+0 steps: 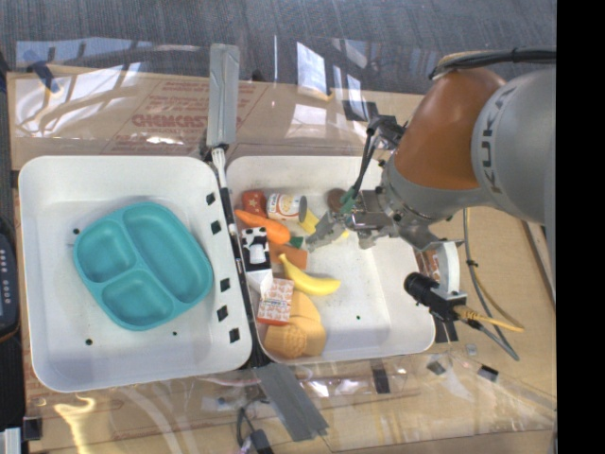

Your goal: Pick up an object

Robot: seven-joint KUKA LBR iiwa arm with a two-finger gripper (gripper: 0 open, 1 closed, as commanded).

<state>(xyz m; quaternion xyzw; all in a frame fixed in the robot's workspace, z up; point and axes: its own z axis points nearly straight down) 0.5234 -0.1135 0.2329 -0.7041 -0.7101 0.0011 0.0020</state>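
The end effector point(319, 236) hangs over the right bin point(406, 322), just above the toy food heaped along its left wall; whether anything is pinched I cannot tell. There lie a banana point(310, 279), carrot point(262, 224), small bottle point(284, 204) and bread point(293, 334). The left bin point(57, 353) holds a teal divided plate point(142, 264).

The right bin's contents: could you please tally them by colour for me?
Orange: 2, carrot and bread-like lump
Yellow: 1, banana
Red: 1, packet
Black-and-white: 1, small box
White-labelled: 1, bottle
Total: 6 clearly distinguishable
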